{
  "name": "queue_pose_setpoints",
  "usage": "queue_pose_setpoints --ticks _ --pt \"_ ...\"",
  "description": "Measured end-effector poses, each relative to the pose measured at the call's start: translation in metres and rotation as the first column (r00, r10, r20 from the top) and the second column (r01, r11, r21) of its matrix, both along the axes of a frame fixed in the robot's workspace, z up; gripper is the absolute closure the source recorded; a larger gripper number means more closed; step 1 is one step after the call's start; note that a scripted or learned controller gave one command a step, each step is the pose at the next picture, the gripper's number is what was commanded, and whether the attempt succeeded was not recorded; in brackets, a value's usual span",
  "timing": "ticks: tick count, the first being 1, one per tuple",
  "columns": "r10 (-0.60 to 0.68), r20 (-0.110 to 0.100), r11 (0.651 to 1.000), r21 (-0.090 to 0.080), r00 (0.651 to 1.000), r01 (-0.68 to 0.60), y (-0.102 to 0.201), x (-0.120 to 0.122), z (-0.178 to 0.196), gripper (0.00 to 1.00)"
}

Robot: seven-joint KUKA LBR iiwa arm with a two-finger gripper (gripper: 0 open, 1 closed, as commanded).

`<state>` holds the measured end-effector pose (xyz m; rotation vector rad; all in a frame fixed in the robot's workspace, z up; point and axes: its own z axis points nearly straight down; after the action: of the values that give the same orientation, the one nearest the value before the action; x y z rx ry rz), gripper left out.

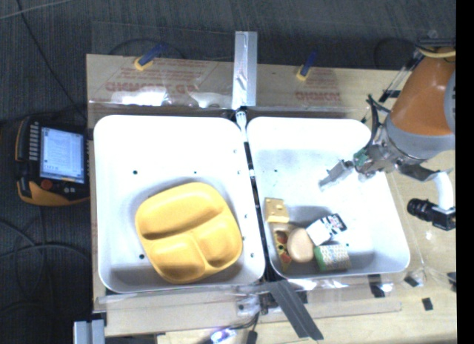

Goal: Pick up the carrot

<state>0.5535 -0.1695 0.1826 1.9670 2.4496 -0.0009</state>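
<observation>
Your gripper (331, 177) over the right bin (385, 209), fingers' state unclear (too small to tell), food jumble (304, 242) near its front, yellow tray (189, 230) left.

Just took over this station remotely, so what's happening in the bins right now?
The arm's gripper hangs over the upper part of the right bin, with nothing between its fingers. The small items, a cheese-like wedge, a round beige piece, a black-and-white packet and a green can, lie bunched along that bin's near edge. I cannot pick out a carrot for certain. The left bin holds a yellow divided plate.
</observation>
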Motion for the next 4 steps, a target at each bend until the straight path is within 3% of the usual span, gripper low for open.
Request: queue_pose_setpoints --ticks 1,2,3,4 --pt "-0.095 0.013 0.995 -0.002 0.995 0.095 0.034 -0.031 -0.092 0.0" --pt "-0.156 -0.004 0.988 0.0 0.988 0.156 0.124 -0.07 0.0 0.0" --pt "-0.45 -0.002 0.893 -0.004 0.893 0.45 0.097 -0.038 0.025 0.0" --pt "-0.639 -0.001 0.769 -0.006 0.769 0.639 0.064 -0.009 0.02 0.0"
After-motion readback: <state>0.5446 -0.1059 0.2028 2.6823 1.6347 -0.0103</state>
